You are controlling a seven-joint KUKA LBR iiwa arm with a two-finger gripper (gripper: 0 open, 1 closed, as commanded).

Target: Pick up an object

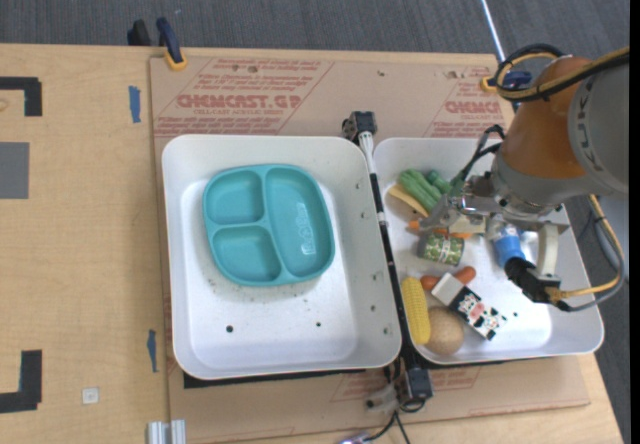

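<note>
The right bin [570, 332] holds several small toys. A green bean-like bundle [422, 186] lies at its far left. Below it is a green can [441, 250], then a yellow corn cob [416, 309], a tan egg-shaped piece [446, 333], an orange-red piece [447, 282] and a black-and-white box [478, 313]. A blue object [511, 249] lies under the wrist. My gripper [441, 219] reaches in from the right and hangs low over the toys, just above the green can and beside the green bundle. The wrist hides what is under it.
The left bin [190, 322] holds a teal divided plate [268, 224]. A black divider rail [378, 222] runs between the bins. The grey arm with its orange band [545, 132] and cables crosses the right bin's far right side. Cardboard lies around the bins.
</note>
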